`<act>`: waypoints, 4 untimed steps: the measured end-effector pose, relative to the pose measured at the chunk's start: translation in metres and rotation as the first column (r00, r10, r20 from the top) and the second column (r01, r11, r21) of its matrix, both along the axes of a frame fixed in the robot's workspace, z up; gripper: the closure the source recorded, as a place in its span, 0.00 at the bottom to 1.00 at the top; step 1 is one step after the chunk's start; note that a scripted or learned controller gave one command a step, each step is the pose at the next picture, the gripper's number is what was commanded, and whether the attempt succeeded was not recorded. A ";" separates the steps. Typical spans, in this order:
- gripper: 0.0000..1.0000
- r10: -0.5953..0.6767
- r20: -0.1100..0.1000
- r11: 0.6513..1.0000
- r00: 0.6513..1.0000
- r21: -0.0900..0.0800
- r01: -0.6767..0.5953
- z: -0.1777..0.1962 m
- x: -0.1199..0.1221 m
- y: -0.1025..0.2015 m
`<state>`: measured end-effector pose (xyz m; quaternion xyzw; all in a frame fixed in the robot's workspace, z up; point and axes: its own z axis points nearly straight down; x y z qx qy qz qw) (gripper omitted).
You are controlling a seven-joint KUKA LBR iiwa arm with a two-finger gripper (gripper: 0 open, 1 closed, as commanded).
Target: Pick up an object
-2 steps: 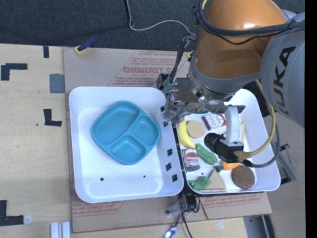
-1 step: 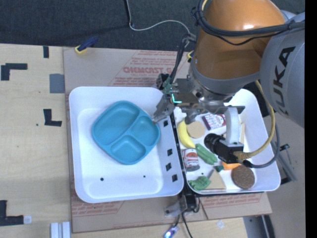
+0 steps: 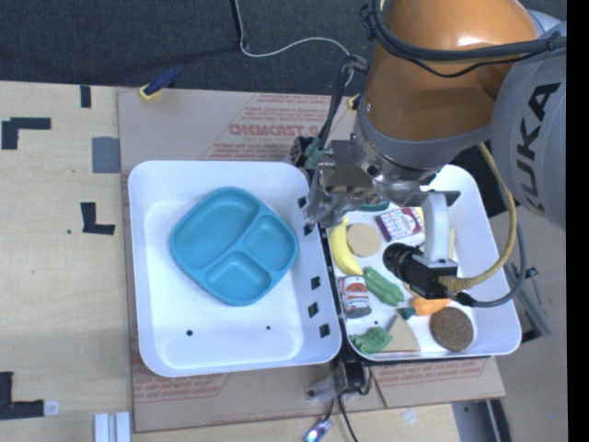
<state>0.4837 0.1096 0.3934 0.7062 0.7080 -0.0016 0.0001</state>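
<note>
Orange-banded arm [image 3: 451, 53] over cluttered right bin [image 3: 492, 238], banana [image 3: 342, 247] beside; fingers' state untellable.

Two white bins: the left bin [image 3: 147, 274] holds one blue divided plate [image 3: 234, 245]; the right bin [image 3: 492, 247] holds one banana [image 3: 343, 251], one can [image 3: 356, 296], one brown disc [image 3: 453, 329].

A sky-blue divided plate [image 3: 235, 245] lies in the white left bin [image 3: 152, 339]. In the white right bin [image 3: 492, 247] are a yellow banana [image 3: 342, 250], a green pepper [image 3: 383, 285], an orange carrot [image 3: 429, 307], a speckled brown round cookie [image 3: 453, 329] and a small red-and-white can [image 3: 355, 295]. The arm [image 3: 451, 53] is glossy orange above grey. The surface [image 3: 55, 247] is pale wood with black marks.
</note>
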 end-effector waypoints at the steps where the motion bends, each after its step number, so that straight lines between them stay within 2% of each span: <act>1: 0.00 -0.001 -0.001 1.000 1.000 0.000 0.001 -0.001 0.000 0.000; 2: 1.00 0.000 -0.002 1.000 1.000 -0.001 0.000 0.009 0.000 0.000; 3: 1.00 -0.001 -0.001 1.000 1.000 0.000 0.001 -0.010 0.001 0.008; 4: 1.00 0.000 -0.001 1.000 1.000 0.000 0.000 0.001 0.001 0.008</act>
